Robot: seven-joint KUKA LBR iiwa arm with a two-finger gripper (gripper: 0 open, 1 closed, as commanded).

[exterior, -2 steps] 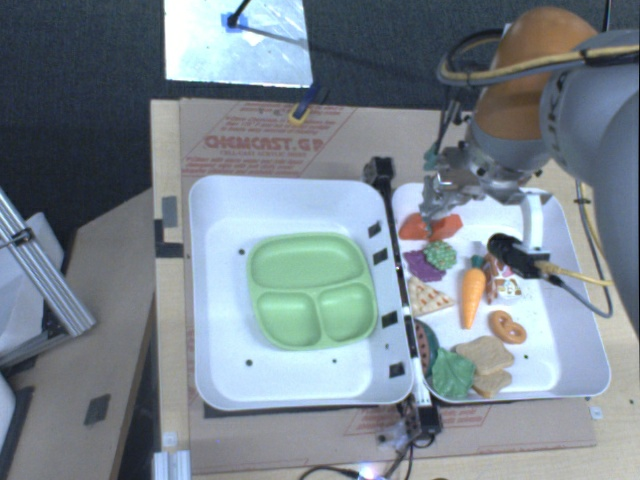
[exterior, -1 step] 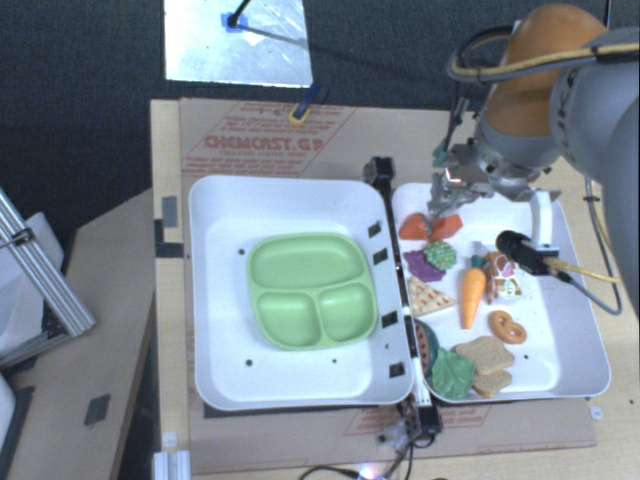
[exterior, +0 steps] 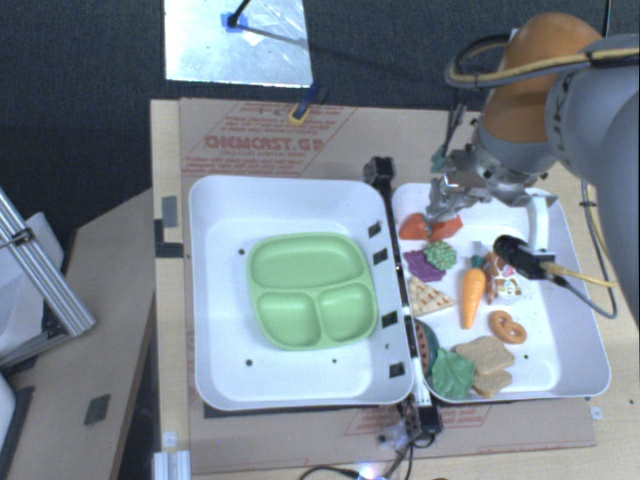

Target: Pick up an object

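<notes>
fingertips of the gripper are blurring into the red food piece in the right bin, so i cannot tell their spread. purple grapes, carrot and pretzel are lying nearby.

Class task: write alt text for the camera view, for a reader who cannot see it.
A grey arm's gripper reaches down over a red toy food piece in the right bin among other toy foods; the left bin holds a green divided tray.

Glossy white plastic bins, matt green plastic tray, cardboard base
</notes>
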